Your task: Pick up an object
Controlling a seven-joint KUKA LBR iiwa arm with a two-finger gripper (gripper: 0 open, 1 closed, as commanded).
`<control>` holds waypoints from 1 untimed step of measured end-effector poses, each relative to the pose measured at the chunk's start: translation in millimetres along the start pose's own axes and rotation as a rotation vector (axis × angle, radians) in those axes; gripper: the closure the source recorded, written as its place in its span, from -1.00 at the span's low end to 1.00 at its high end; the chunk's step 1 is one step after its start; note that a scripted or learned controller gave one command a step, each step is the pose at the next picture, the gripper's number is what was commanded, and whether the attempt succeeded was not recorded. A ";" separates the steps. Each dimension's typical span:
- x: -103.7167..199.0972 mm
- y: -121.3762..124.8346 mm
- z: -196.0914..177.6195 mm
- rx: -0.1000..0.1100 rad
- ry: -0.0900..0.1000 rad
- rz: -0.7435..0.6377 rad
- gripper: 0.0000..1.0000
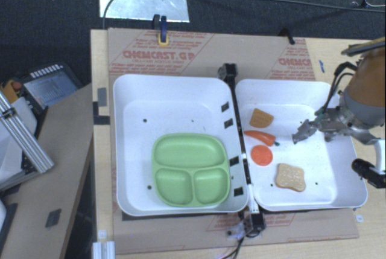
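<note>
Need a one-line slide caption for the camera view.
Gripper over right bin with four food items; green divided tray in left bin.

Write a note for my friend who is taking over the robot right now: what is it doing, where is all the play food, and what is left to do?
Tool: hovering over the right white bin, nothing seen between its fingers; whether they are open or shut is unclear.
Things in the right bin: tan cracker-like piece, long orange-red chili-shaped piece, round orange-red slice, tan toast-shaped piece.
Left white bin: light green divided plastic plate.
Done: nothing picked yet.
Left: grasp and lift one object; the chili-shaped piece lies nearest the tool.
</note>
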State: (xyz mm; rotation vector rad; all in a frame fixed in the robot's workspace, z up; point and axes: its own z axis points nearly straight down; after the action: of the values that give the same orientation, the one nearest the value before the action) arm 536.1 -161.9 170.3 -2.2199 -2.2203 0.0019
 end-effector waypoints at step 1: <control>-5.7 -1.6 43.6 0.000 0.000 0.000 -1.00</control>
State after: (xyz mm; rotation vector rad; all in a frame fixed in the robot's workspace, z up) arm 534.4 -167.6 126.7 -2.2196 -2.2206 0.0016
